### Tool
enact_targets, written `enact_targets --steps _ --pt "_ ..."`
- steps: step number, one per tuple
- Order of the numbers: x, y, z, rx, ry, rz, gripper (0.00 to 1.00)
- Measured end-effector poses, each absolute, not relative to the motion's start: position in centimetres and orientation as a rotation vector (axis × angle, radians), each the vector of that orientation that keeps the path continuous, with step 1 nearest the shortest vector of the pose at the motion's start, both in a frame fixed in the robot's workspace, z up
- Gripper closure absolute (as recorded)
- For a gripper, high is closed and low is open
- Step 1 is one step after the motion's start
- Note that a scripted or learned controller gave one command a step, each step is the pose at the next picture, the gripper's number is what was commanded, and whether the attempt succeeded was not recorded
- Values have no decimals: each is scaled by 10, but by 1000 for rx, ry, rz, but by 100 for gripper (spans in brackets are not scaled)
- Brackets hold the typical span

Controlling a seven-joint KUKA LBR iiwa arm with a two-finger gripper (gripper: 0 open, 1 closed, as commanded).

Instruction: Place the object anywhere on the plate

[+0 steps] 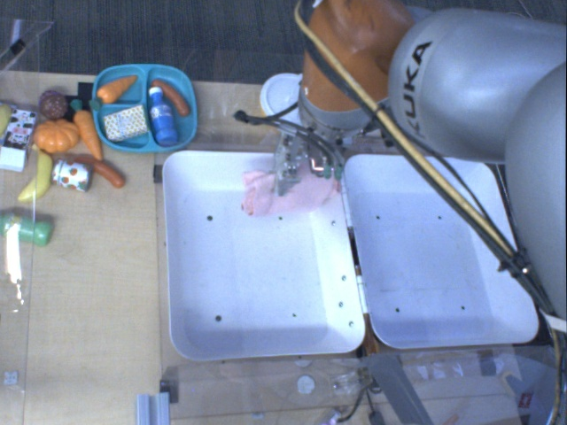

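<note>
Pink, soft object [292, 195] lies at the far right of the left bin [221, 326], under the jaws [299, 173]; whether they grip it, I cannot tell. Placing it looks undone; no plate is identifiable.

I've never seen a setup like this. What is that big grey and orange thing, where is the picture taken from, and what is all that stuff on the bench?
The big grey and orange thing is a robot arm. It reaches in from the right, and one fixed camera looks down on it from above the bench. At its tip is the gripper, the part that grasps. It hangs over the far edge of the left white bin, right at a pale pink object lying there. Whether it has hold of it I cannot tell. A second white bin sits beside it. To the left, a blue divided plate holds toy food, and more toy vegetables lie on the wooden bench.
</note>
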State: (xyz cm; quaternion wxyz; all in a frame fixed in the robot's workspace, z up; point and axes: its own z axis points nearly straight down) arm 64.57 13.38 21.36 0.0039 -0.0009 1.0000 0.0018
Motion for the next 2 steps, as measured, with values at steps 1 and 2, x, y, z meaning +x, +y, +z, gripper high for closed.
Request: enact_targets --steps 1,2 --pt "635 184 224 -10 3135 6 100" --pt "636 184 224 -10 3135 5 0"
